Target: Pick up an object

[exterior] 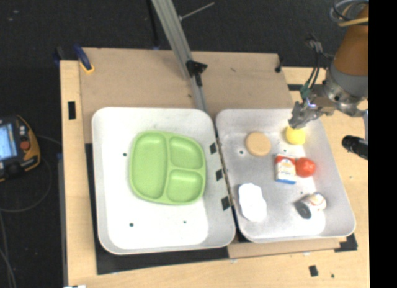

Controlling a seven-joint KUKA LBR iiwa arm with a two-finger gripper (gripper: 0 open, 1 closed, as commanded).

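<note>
The right bin (329, 218) holds several small objects: a tan round disc (258, 144), a yellow ball-like piece (296, 135), a red-and-white carton (285, 170) with a red tomato-like piece (305, 167) beside it, a white lump (252, 200) and a small dark-and-white item (309, 205). My gripper (300, 119) hangs at the bin's far right corner, directly over the yellow piece and touching or nearly touching its top. Nothing is seen lifted.
The left bin (111, 218) bears a green divided plate (167, 167). A slanted metal rail (173, 32) runs from the top down to the gap between the bins. A handheld device (15, 144) lies off the bench at the left.
</note>
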